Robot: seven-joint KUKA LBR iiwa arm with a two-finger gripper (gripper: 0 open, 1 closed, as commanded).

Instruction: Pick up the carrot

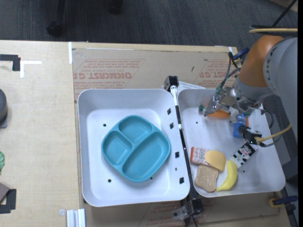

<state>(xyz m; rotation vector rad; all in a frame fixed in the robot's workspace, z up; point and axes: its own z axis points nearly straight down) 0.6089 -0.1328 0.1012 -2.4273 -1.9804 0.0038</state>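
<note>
- the carrot lies in the right bin, near its far edge, an orange shape partly covered by the tool.
- the gripper is down over the carrot, and whether it is wide, narrow or closed on anything cannot be told from here.
- the arm hangs over the bin's far right corner.
- risk, as i judge it: the carrot is close to the far wall, so a finger could hit the wall or the bin floor and push the carrot aside instead of closing round it.
- a carrot is rounded and tapered, so a grip off its middle could let it roll or slip out on the lift.
- a blue thing and a black-and-white piece lie just beside the tool toward the right edge; the trailing cables could catch them.
- the bread, banana, a yellow slice and a small carton sit by the near edge, well apart from the carrot, so they are unlikely to be disturbed.
- the left bin holds a blue plate, clear of the work.
</note>
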